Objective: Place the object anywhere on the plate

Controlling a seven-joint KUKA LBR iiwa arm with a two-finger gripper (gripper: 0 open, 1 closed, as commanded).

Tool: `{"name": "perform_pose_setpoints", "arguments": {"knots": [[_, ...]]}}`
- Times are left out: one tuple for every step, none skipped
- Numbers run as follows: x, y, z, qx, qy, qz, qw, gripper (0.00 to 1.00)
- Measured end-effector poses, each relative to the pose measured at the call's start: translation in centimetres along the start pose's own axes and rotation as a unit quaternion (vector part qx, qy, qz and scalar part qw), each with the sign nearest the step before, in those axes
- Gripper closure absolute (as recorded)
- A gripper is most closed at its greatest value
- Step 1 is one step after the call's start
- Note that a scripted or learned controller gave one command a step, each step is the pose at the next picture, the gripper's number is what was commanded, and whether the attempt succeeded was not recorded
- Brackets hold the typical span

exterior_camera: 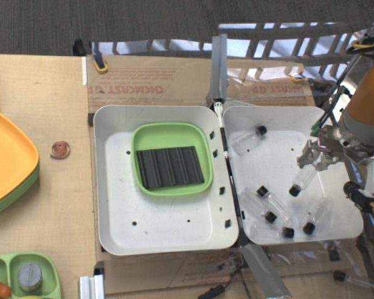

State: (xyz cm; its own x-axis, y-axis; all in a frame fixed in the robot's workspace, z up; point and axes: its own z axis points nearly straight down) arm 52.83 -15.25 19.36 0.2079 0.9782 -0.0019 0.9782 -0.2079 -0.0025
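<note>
Green plate [172, 137] sits flat in left bin, black ribbed insert on it. Clear black-capped vial [303, 181] hangs tilted, apparently between my fingers [311, 162], above right bin.

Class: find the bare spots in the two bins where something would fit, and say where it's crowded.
Left bin: bare floor below and left of the green plate. Right bin: bare centre; vials crowd its lower half.

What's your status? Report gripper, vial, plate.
Gripper over right bin, a clear vial at its tip, grip unconfirmed. Green plate in left bin, carrying a dark ridged block.
</note>
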Motion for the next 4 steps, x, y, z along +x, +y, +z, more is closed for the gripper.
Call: {"name": "perform_pose_setpoints", "arguments": {"knots": [[0.0, 0.0, 0.0, 0.0, 0.0, 0.0, 1.0, 0.0], [-5.3, -0.6, -5.9, 0.0, 0.0, 0.116, 0.9933, 0.0], [-5.1, -1.8, -6.0, 0.001, 0.0, 0.165, 0.9864, 0.0], [-6.2, -2.6, -7.2, 0.0, 0.0, 0.209, 0.978, 0.0]]}}
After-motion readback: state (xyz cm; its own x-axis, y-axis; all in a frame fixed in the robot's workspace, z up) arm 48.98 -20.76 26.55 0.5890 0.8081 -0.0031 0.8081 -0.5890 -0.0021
